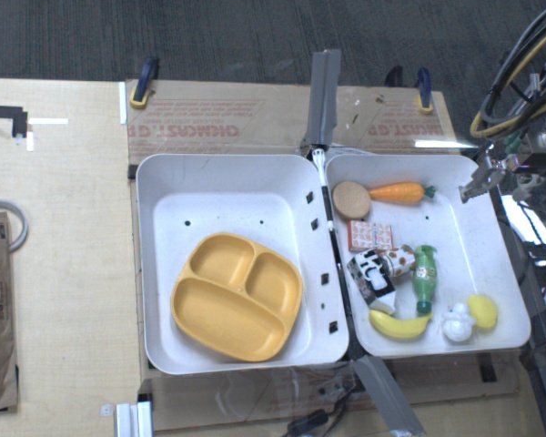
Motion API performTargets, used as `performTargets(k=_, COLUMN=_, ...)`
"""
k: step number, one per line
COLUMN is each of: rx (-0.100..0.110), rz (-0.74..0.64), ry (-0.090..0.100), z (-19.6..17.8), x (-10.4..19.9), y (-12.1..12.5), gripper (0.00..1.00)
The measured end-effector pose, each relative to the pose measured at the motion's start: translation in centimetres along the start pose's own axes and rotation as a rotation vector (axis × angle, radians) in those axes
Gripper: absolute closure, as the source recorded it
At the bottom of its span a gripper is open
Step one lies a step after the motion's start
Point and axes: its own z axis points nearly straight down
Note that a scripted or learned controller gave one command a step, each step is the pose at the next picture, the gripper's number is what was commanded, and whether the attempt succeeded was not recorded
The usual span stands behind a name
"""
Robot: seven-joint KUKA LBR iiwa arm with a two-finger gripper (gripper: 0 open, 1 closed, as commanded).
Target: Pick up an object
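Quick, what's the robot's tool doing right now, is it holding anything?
Tool: at the right bin's far right edge, nothing visibly held; open or closed cannot be told.

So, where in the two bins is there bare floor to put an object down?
In the left bin, the strip behind the yellow plate is free. In the right bin, bare floor lies between the carrot, the green bottle and the lemon. The near-left part is crowded around the banana.
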Motion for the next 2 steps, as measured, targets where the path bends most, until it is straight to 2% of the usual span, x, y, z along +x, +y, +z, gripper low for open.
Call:
performTargets(k=1, rx=-0.001, rz=-0.276, ry=-0.001, z=3.9, x=2.4, y=3.1, gripper=0.00)
performTargets(k=2, rx=-0.004, rz=0.023, ry=0.000, z=18.6, x=3.6, y=1.7, gripper=0.00)
